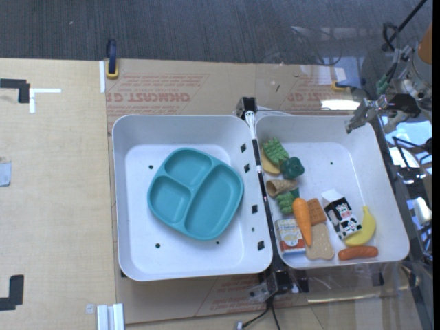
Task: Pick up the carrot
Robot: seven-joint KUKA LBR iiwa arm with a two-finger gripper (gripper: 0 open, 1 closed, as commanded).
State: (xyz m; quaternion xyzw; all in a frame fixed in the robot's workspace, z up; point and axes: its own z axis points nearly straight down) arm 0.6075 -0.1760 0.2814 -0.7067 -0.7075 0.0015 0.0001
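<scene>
The carrot is orange and tapered, lying lengthwise in the front part of the right bin, its thick end toward a bit of green leaf. It is wedged among other toy foods, touching a brown cracker on its right and a small carton on its left. My gripper hangs over the bin's far right corner, well above and behind the carrot, with nothing seen in it.
Around the carrot lie a banana, a cow-patterned milk carton, a red-orange sausage, a broccoli, leafy greens and a cone. The left bin holds a teal divided plate.
</scene>
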